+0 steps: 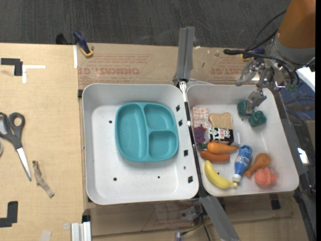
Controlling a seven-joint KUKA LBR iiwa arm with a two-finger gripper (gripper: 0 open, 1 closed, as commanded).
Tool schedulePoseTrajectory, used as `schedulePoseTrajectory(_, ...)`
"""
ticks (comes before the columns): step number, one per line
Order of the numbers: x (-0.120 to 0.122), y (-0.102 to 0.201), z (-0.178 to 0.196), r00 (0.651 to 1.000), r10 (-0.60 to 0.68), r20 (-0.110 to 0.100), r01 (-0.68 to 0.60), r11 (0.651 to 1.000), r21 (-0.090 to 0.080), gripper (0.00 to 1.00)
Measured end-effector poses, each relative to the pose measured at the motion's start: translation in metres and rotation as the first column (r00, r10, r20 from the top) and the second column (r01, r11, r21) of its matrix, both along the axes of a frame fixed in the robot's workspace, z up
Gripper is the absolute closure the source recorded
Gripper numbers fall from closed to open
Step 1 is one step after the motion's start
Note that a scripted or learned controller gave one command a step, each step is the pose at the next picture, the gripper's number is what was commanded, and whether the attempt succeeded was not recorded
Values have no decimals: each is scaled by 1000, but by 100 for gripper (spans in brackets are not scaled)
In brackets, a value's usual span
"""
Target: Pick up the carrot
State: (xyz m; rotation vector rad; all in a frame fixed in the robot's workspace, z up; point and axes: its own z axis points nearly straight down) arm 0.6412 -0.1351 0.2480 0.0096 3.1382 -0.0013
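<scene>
In right bin: carrot (221, 147) | gripper (255, 100) well apart above | grip state unclear

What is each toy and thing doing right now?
carrot: lying flat in the right bin, on the sausage
sausage: lying flat
banana: lying near the bin's front wall
blue bottle: tipped over
teal tray: flat in the left bin
gripper: above the green toy
scissors: nearly shut

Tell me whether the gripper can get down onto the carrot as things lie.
Probably yes: the carrot lies uncovered on top, open from above. But a sausage and a small carton press close alongside, so the gripper has little finger room.
</scene>
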Motion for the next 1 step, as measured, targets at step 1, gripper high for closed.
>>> schedulePoseTrajectory(1,-43,42,-96,1000,18,-2,-18,1000,1,0)
